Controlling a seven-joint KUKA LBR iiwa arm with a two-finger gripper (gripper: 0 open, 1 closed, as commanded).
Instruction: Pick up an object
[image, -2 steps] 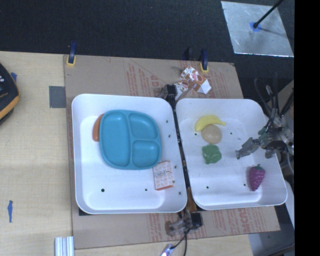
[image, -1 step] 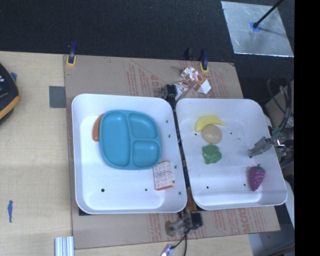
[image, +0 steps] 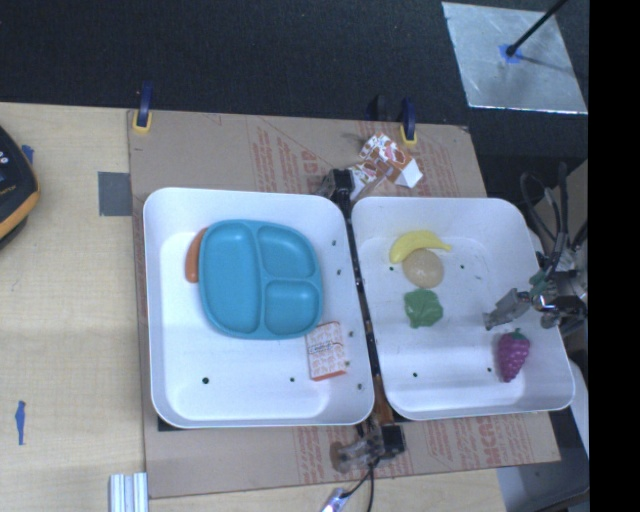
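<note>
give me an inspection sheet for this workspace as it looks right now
surface: bench with a cardboard sheet under two white bins, left bin and right bin, side by side.
job's things: right bin holds a banana, a beige ball touching it, a green lump and purple grapes. Left bin holds a blue divided plate, an orange piece partly under it, and a small packet.
clutter: crumpled wrapper behind the bins.
grippers: tool low over the right bin's right side, above the grapes, holding nothing visible.
cables: wires at the right; a cable at the front.
surroundings: dark floor, yellow-black device at left.
</note>
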